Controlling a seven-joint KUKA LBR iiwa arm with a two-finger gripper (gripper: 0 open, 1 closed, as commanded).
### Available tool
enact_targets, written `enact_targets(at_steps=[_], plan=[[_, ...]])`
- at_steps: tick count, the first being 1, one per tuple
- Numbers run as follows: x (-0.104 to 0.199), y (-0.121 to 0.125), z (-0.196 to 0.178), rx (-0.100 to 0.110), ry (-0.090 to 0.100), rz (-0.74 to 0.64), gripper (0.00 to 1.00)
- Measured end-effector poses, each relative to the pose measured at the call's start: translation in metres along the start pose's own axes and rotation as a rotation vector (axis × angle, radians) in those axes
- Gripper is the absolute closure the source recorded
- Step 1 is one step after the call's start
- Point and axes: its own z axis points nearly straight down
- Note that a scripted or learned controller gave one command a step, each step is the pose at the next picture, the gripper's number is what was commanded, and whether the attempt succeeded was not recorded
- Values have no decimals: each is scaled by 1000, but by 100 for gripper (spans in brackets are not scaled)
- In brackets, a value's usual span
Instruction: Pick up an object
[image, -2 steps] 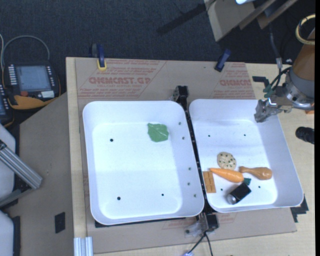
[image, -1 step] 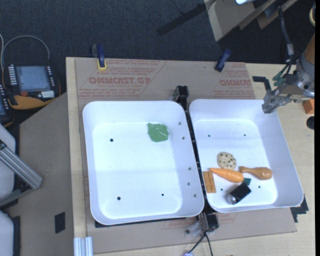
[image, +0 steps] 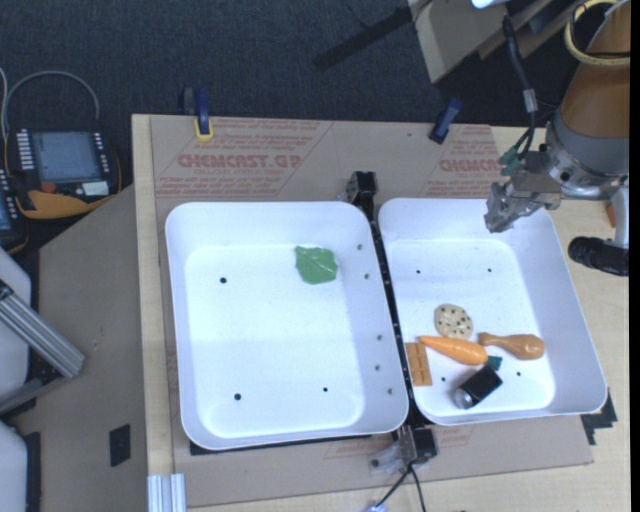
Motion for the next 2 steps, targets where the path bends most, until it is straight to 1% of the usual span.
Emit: enact_targets(at_steps=[1,2], plan=[[52,-6,0,1,-1,0,100],[98,-1,15,-3,-2,2,100]])
